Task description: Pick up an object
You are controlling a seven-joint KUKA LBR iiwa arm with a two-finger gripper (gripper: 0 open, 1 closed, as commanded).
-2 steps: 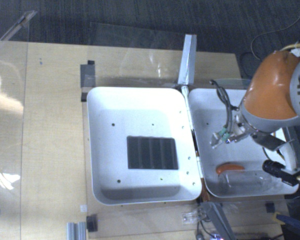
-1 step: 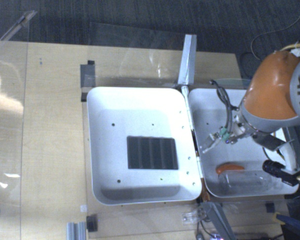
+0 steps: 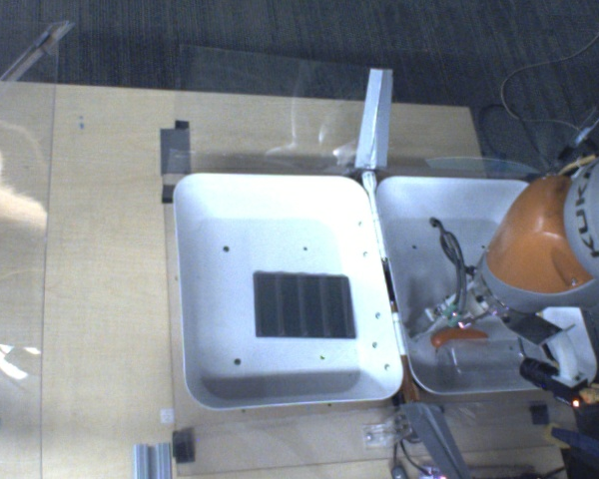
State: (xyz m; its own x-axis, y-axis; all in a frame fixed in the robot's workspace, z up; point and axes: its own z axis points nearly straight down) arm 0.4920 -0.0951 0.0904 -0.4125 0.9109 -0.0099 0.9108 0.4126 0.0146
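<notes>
A black ribbed rectangular pad (image 3: 304,305) lies flat in the middle of the left bin (image 3: 210,228). In the right bin (image 3: 419,218), a small orange object (image 3: 462,336) rests on the floor near the front wall. My gripper (image 3: 451,313) is low in the right bin, just above and to the left of the orange object. The arm's orange band and grey wrist (image 3: 544,242) cover the bin's right half. Whether the orange object touches the gripper is unclear.
A divider wall (image 3: 384,267) separates the two bins. A grey metal post (image 3: 374,118) stands behind the bins at their junction. Clear plastic sheeting (image 3: 20,218) covers the wooden bench on the left. Cables and hardware (image 3: 429,442) sit at the front right.
</notes>
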